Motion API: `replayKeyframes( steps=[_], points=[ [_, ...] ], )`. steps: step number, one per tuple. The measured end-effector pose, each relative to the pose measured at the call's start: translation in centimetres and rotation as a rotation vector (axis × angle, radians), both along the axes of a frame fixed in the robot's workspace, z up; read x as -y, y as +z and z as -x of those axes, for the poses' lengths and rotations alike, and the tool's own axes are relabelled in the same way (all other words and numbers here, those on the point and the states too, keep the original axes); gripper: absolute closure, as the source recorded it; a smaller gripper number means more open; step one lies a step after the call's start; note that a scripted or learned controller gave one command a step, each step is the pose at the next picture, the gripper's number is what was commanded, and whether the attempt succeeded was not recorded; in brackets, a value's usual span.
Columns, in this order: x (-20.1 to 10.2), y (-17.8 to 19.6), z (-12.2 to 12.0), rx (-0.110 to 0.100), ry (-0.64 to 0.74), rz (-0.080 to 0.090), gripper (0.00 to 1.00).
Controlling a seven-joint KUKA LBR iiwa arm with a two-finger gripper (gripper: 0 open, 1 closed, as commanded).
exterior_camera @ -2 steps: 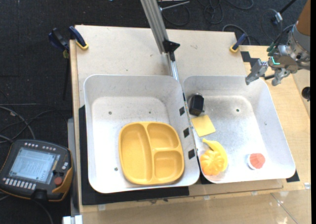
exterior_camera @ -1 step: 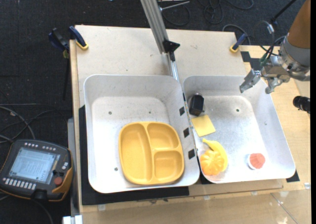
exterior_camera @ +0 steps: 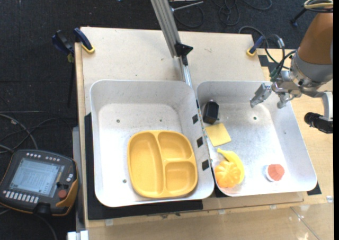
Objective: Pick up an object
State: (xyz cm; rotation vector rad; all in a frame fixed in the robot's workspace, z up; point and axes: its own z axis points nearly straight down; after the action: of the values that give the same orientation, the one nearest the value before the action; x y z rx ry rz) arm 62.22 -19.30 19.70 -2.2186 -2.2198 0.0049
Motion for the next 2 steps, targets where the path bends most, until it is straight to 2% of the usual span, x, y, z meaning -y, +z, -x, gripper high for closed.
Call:
replayKeyframes(
  steps=[1,2],
  points=[
    [0.4,-4.6,-0.4,0.0,-0.001,0.0,0.0],
    [0.4,-3.2,-0.6,0.007,0.001,0.002,1.0]
  ],
)
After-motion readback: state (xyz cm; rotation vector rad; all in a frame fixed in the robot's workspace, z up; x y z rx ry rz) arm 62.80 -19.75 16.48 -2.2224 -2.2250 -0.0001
